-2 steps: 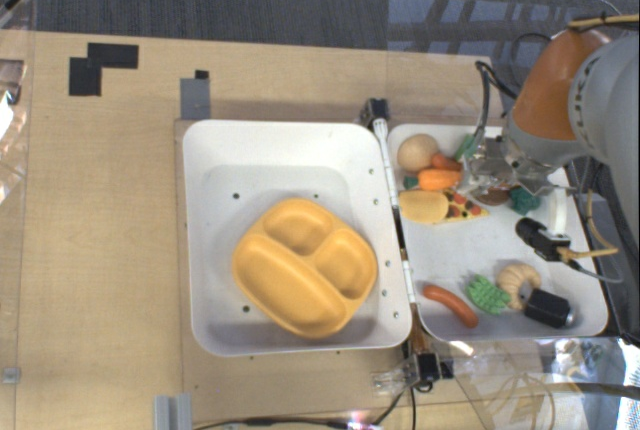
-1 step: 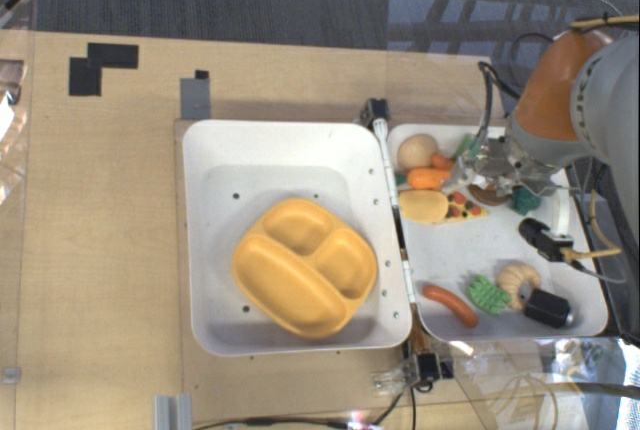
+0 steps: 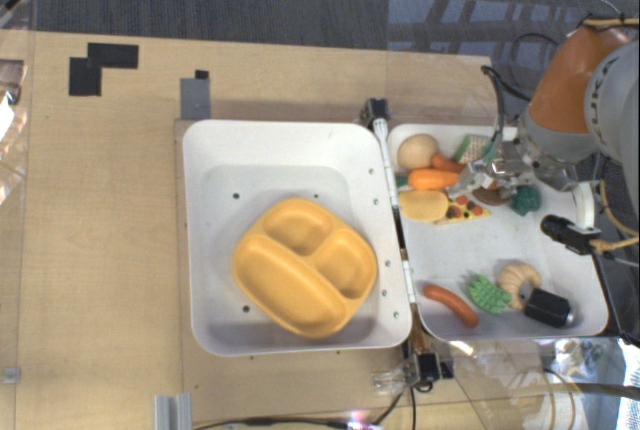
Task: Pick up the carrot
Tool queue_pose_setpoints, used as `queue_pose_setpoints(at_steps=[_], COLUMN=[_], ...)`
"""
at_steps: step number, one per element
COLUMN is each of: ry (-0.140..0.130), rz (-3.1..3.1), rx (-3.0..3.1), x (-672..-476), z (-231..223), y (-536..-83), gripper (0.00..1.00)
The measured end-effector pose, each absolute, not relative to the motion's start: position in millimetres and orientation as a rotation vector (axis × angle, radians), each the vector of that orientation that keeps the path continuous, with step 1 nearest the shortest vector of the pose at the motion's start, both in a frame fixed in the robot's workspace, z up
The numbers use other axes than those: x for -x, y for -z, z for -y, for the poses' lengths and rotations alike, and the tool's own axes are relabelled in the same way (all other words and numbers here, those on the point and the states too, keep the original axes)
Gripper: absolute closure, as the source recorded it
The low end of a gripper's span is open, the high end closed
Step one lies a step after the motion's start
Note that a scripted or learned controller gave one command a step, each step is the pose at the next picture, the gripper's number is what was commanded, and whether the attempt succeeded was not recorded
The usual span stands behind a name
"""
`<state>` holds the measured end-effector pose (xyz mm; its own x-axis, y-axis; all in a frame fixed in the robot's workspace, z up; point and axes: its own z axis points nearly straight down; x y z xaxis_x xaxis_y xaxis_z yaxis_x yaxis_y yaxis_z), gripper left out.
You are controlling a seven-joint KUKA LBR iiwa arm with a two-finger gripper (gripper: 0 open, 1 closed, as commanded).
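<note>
Hovering pincer (image 3: 478, 176) sits just beside the carrot (image 3: 433, 180).

One fixed camera—overhead, slanted—covering both bins (image 3: 290, 143).

Grey arm (image 3: 612, 108) with orange band (image 3: 565, 83), black cables, seemingly metallic gripper (image 3: 490, 173).

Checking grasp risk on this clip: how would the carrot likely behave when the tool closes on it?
The carrot looks like smooth, stiff toy plastic, so probably light and somewhat slippery. Its rounded, tapered body may roll or squirt sideways. It lies crowded against the egg and yellow piece, so neighbours may get nudged.
</note>
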<state>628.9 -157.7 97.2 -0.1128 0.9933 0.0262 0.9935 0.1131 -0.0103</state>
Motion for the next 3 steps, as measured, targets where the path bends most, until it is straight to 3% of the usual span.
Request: queue_pose_setpoints(at_steps=[1, 2, 3], ry=[0.016, 0.020, 0.019], rz=[1.927, 1.535, 1.336], rx=[2.511, 2.746, 2.847], x=[-620.9, -639.0, -641.3], z=[129, 168, 96], y=[-97, -93, -164], gripper=[0.00, 0.00, 0.00])
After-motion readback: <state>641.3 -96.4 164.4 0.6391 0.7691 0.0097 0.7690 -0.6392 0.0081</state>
